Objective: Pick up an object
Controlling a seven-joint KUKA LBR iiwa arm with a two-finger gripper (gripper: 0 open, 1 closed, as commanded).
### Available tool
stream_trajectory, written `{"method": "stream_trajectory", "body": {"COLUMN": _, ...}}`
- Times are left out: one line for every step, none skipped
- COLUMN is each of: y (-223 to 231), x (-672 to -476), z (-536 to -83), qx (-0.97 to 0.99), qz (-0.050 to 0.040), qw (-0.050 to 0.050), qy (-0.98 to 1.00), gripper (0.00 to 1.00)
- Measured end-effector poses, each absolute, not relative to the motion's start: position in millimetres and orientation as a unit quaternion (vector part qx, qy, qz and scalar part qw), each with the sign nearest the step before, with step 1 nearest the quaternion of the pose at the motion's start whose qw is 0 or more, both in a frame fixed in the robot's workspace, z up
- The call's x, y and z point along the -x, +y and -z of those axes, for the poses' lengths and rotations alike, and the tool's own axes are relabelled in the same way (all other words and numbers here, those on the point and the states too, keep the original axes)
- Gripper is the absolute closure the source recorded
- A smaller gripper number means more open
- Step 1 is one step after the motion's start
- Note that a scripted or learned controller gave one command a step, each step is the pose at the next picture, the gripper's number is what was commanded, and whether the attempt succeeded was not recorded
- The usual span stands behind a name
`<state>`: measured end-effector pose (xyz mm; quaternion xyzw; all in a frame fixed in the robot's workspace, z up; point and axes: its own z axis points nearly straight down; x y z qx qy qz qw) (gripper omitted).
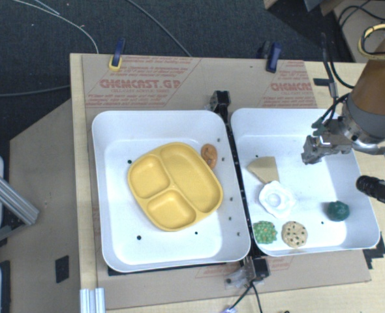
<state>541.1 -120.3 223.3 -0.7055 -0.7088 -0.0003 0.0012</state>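
Things to pick: a tan wedge point(264, 169), a white fried egg toy point(275, 198), a green bumpy round thing point(264, 231), a cookie with dark chips point(294, 233) and a dark green lump point(337, 210). All of them lie in the right bin point(349, 240).
Which one is the goal: the task names no one thing, so any of these would do.
Nearest thing to the pincer: the tan wedge, off to the pincer's left in the picture and a little lower. The two are apart, not touching.
Pincer point(315, 150): it hangs over the top part of the right bin, over bare white floor. Nothing is between its fingers. I cannot tell if the fingers are spread or pressed together.
Arm point(375, 100): grey with an orange part, coming in from the right side.
Left bin point(107, 194): it holds a yellow tray point(173, 185) with three sections, and a small brown round thing point(209, 154) that sits just beside the tray's top right edge.
Worktop point(179, 77): a brown board under both bins.
How far along: I think this is the start. No thing is lifted.
What is left: go down on one thing, squeeze it, and lift it up.
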Motion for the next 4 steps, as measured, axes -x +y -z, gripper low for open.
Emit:
{"method": "stream_trajectory", "body": {"y": -67, "x": -549.2, "z": -213, "qx": 0.705, "qz": -0.0002, "qw": 0.002, "qy": -0.709, "gripper": 1.00}}
{"method": "stream_trajectory", "body": {"y": -19, "x": -560.9, "z": -206, "qx": 0.706, "qz": 0.0001, "qw": 0.000, "qy": -0.709, "gripper": 1.00}}
{"method": "stream_trajectory", "body": {"y": 39, "x": -562.3, "z": -216, "qx": 0.705, "qz": 0.0008, "qw": 0.000, "qy": -0.709, "gripper": 1.00}}
{"method": "stream_trajectory", "body": {"y": 92, "x": -566.3, "z": -223, "qx": 0.705, "qz": 0.0015, "qw": 0.000, "qy": -0.709, "gripper": 1.00}}
